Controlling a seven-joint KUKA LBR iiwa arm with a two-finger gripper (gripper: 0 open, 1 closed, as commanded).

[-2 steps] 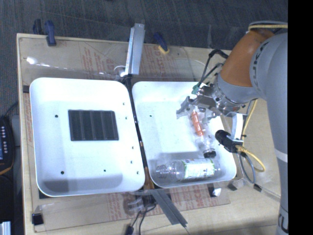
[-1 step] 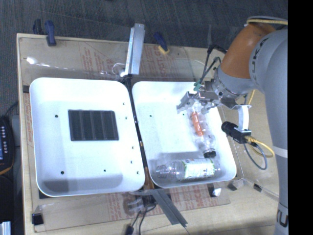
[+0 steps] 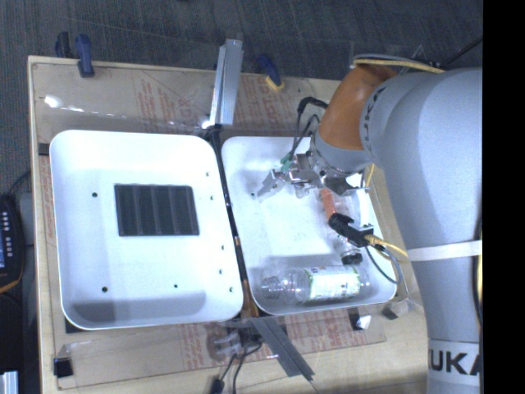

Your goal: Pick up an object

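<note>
Reaching in from the right, the arm is seen above the right bin, with the gripper low in the upper part of that bin. Whether anything is grasped cannot be told. A clear plastic bottle with a pale label is laid on its side along the bin's near wall, well apart from the gripper. A dark ribbed panel is seen in the left bin

You have a wooden bench bearing two white bins. The left bin holds a dark ribbed panel on its floor. Blue clamps grip the bench's far edge. A metal bar stands between the bins.
</note>
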